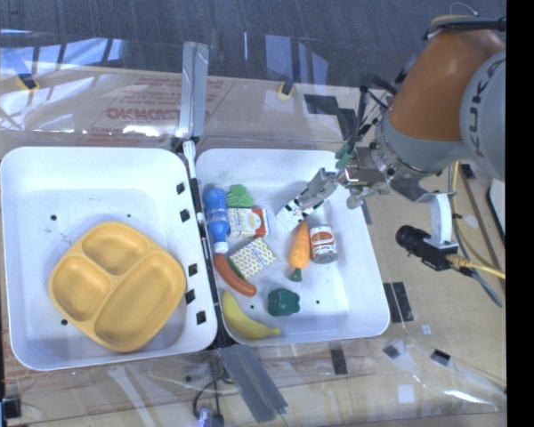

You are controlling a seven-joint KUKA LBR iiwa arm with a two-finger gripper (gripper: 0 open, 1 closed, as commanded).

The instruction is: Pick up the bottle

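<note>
The bottle [216, 218] is blue with a white cap and lies along the left wall of the right bin [360, 292]. My gripper [295, 207] hangs over the middle of the same bin, slanting down to the left from the wrist. Its tip is just above the carrot [300, 247] and the can [322, 244]. It is about a hand's width to the right of the bottle, with a small carton [246, 222] lying between them. Nothing shows in the gripper.
Around the bottle lie a green item [239, 195], a checkered packet [252, 258], a red sausage [234, 277], a banana [246, 324] and a green pepper [283, 302]. The left bin [36, 185] holds a yellow divided plate [116, 283].
</note>
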